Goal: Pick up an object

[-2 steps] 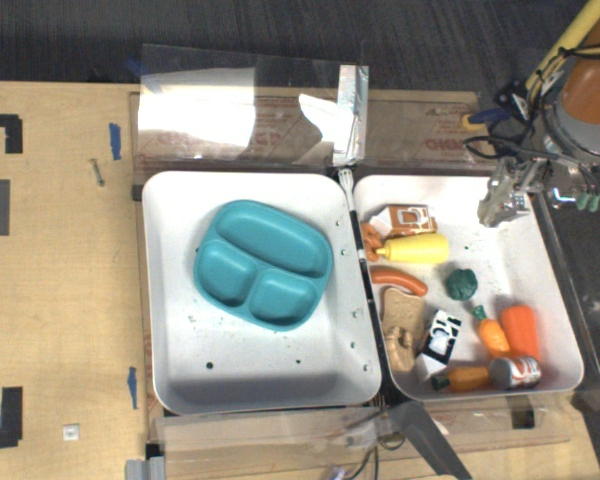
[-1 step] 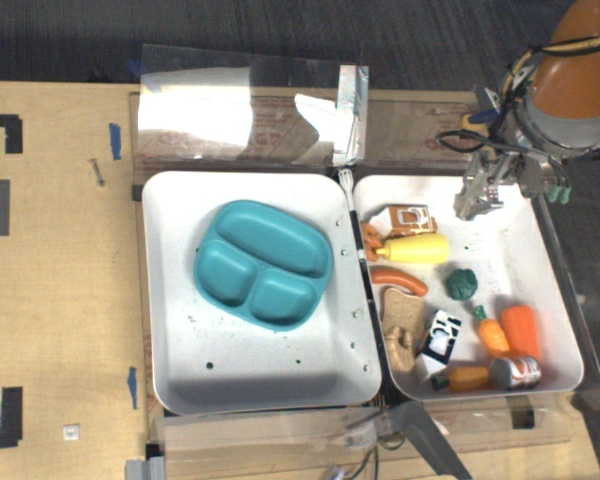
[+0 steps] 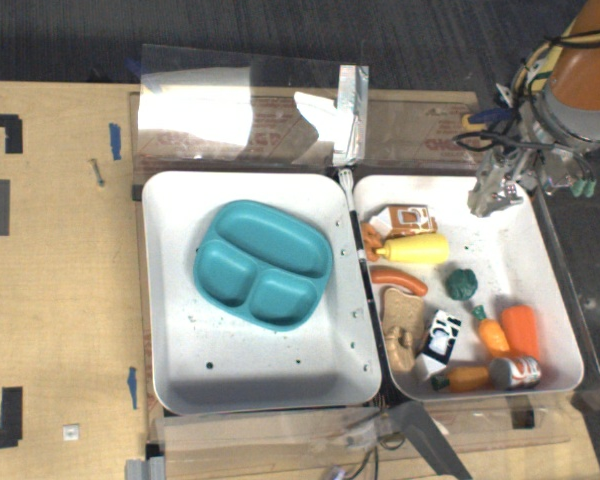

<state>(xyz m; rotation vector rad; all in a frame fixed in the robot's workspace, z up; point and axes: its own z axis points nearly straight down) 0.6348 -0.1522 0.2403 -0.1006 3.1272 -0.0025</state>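
Note:
My gripper (image 3: 495, 196) hangs over the far right part of the right bin (image 3: 558, 298), above bare white floor. Several toy foods lie below and to its left: a yellow mustard bottle (image 3: 417, 250), a brown box (image 3: 410, 218), a sausage (image 3: 398, 280), a dark green ball (image 3: 462, 284) and a tan bread slice (image 3: 404, 330). Nearer the front lie a black-and-white block (image 3: 442, 336), a carrot (image 3: 492, 336), an orange pepper (image 3: 521, 328) and a small can (image 3: 520, 372). The green ball is the nearest item to the gripper, clearly apart from it.
The left bin (image 3: 170, 298) holds a teal divided plate (image 3: 265, 263). A raised rim (image 3: 358, 268) separates the two bins. A clear plastic sheet with a taped strip (image 3: 350, 118) stands behind them. Cables (image 3: 500, 118) trail off the wrist at the far right.

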